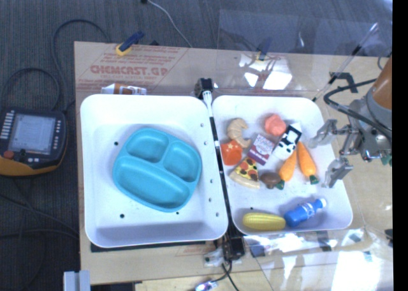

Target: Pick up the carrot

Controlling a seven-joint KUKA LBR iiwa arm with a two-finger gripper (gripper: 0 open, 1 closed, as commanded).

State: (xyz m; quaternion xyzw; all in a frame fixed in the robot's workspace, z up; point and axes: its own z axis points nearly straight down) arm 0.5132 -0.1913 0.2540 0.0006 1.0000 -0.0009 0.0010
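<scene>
Fingers spread apart with nothing between them, gripper [333, 152] over right bin's [331, 210] right rim, just right of the carrot [306, 161], which lies in that bin beside a black-and-white cow toy [288, 141].

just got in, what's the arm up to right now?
It's going for a carrot. The gripper is open at the right edge of the right bin, beside the carrot and holding nothing. The carrot lies among toy food: a second carrot-like piece, pizza slice, corn and a blue bottle. The left bin holds a blue divided plate.
</scene>
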